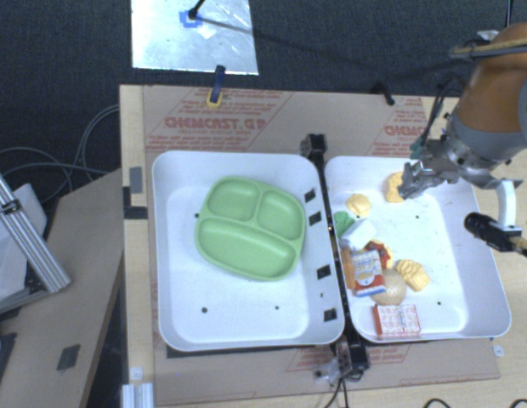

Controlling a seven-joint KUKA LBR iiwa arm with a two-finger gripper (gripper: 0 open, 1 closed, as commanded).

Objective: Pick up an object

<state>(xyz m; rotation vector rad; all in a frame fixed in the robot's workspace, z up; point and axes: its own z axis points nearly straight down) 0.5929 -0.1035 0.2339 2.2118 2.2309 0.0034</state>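
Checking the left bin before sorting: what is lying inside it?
Inside the left bin lies a green divided plate, its three compartments bare. The bin floor beneath the plate is covered, so anything under it cannot be seen.

- Brown board (246, 121) beneath the two bins: red printed lettering "CHEMCAST GP", upper left, right way up.
- Same board, upper right corner, near (405, 130): the red lettering repeated, partly covered; only a fragment shows.
- Orange packet (365, 270) in the right bin (467, 262): printing present, too small to read.
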